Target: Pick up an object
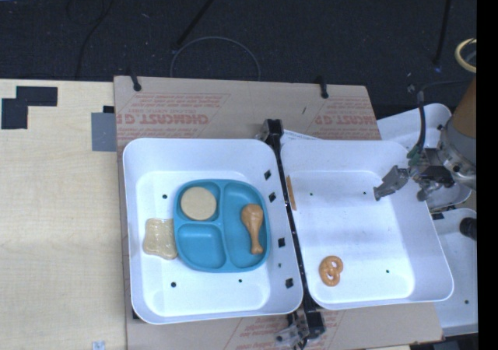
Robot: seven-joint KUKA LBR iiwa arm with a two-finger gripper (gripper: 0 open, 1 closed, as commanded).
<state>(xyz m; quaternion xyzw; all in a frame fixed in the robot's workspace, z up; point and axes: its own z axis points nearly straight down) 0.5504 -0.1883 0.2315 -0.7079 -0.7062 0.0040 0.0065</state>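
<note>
The pincer (406, 183) hung over the right bin's (424, 282) far right side; whether it stood wide or narrow could not be told. A pretzel (331, 271) lay well below and left of it. Farther left, the left bin (140, 185) held a blue tray (204, 251) bearing a drumstick (254, 225) and round biscuit (198, 203).

2 white bins (148, 177) sit side by side on cardboard (233, 111).
</note>
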